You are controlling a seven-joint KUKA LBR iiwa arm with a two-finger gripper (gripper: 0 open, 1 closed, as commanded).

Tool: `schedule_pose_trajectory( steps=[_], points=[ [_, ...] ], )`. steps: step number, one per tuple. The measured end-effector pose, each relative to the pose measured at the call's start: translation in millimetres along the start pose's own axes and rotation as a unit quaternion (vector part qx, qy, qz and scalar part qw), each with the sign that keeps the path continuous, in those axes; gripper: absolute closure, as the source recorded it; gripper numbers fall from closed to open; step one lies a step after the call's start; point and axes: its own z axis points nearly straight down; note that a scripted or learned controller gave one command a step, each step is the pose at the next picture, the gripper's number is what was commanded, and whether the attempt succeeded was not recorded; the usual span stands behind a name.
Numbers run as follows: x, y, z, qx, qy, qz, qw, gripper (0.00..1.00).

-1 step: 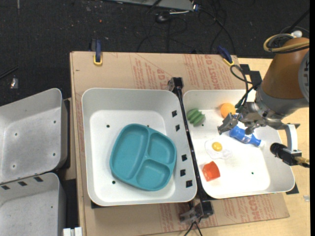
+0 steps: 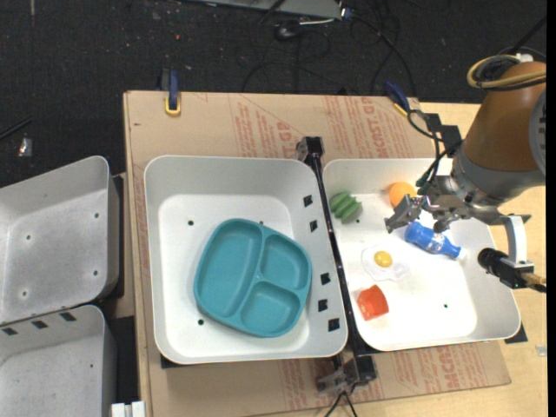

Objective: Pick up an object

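The right bin (image 2: 452, 333) holds a blue bottle (image 2: 432, 241), an orange ball (image 2: 400, 192), a green ridged piece (image 2: 345, 207), a fried egg toy (image 2: 383, 261) and a small red cup (image 2: 373, 302). My gripper (image 2: 426, 216) hangs over the upper middle of this bin, just above the blue bottle and right of the orange ball. Its fingers (image 2: 401, 216) are spread apart and nothing sits between them. The grey arm with its orange band (image 2: 512, 76) comes in from the right.
The left bin (image 2: 174, 233) holds a teal divided plate (image 2: 253, 276). A black divider (image 2: 326, 233) runs between the bins. Both bins rest on a cardboard sheet (image 2: 243, 120). White lids (image 2: 52, 233) lie at the far left.
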Motion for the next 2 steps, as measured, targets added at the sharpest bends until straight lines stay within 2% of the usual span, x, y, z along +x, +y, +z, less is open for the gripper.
schedule_pose_trajectory(
  steps=[2],
  points=[
    [11, 3, 107, 0.002, 0.0, 0.001, 1.0, 0.0]
  ],
)
